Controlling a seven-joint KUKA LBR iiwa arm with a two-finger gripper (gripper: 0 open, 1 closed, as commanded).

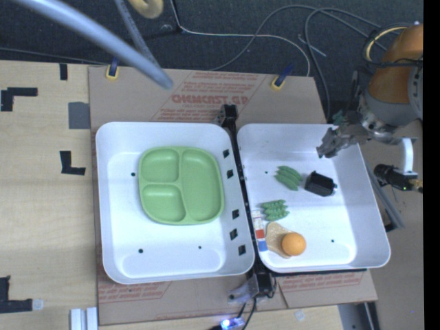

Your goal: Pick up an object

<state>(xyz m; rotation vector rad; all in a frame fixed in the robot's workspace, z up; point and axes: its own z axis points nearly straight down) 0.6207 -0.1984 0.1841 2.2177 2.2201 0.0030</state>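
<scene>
My gripper [330, 145] hangs over the back right part of the right bin [357, 253], its dark fingers pointing down and to the left. Nothing shows between them. Just in front of it a small black object [320, 183] lies on the bin floor. To that object's left sits a green pod-like piece [289, 177]. A second green piece [273, 208] lies nearer the front. An orange ball [293, 244] rests against a tan piece [276, 238] at the front, beside a small red, white and blue item [259, 229].
The left bin [117, 253] holds a green divided plate [181, 185]. A black clip row [235, 184] joins the two bins. Cables run across the dark surface behind the bench. The arm's orange band [402, 53] and grey body stand at the right.
</scene>
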